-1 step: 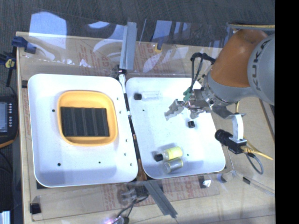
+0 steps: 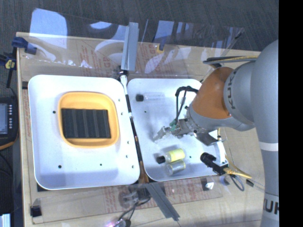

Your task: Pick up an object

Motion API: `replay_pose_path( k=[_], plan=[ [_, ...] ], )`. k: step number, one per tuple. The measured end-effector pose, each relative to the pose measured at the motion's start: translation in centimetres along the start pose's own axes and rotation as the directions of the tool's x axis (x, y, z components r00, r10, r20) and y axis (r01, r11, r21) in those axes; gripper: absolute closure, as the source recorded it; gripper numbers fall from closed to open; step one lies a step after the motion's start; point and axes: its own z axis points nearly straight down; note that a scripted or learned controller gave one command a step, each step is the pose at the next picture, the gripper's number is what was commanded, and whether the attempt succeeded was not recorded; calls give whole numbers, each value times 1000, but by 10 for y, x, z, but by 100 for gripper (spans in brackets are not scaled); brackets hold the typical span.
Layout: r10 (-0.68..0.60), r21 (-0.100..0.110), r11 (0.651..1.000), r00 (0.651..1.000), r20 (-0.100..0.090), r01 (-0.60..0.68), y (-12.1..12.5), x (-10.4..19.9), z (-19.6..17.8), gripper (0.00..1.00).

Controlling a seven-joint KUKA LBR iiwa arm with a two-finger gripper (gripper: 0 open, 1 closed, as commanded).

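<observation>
The grey arm (image 2: 265,103) is reaching in from the right, its orange band (image 2: 210,96) bending down toward the left. The gripper (image 2: 161,133) is pointing left, its fingers looking slightly spread with nothing between them.

gripper (image 2: 163,132) low in right bin (image 2: 147,164) | yellow bottle (image 2: 174,155) near | left bin (image 2: 42,126): yellow tray (image 2: 87,100)
</observation>
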Motion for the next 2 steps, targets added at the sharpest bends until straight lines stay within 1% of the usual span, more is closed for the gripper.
replay_pose_path(
  k=[1, 2],
  plan=[
    [-48, -2, 999, 999, -1, 48, -56, -24, 0, 0],
    [-56, -7, 998, 998, 2, 56, -53, -24, -12, 100]
  ],
)
